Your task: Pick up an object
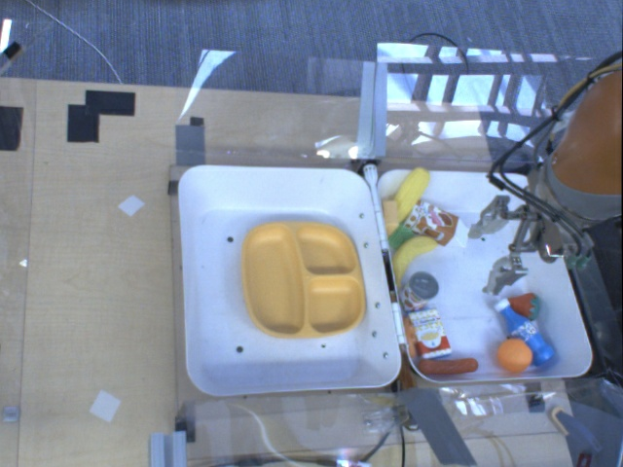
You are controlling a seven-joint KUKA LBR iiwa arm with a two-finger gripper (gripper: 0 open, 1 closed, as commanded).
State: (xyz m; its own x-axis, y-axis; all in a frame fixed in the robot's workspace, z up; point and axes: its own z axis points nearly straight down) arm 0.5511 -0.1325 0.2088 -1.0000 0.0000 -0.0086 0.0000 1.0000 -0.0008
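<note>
Lighting: bright, even, from overhead. Glare: white bins point(282, 188) nearly blown out; reflections streaked the clear panels point(458, 86) behind them. Shadows: faint, soft. Focus: slightly soft overall; orange arm point(589, 144) blurred at the edge.

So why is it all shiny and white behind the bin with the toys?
In the camera view, light glares off the clear panel behind the right bin, washing it white; the yellow tray and left bin are evenly lit with soft shadows; the small toys look slightly blurry.
</note>
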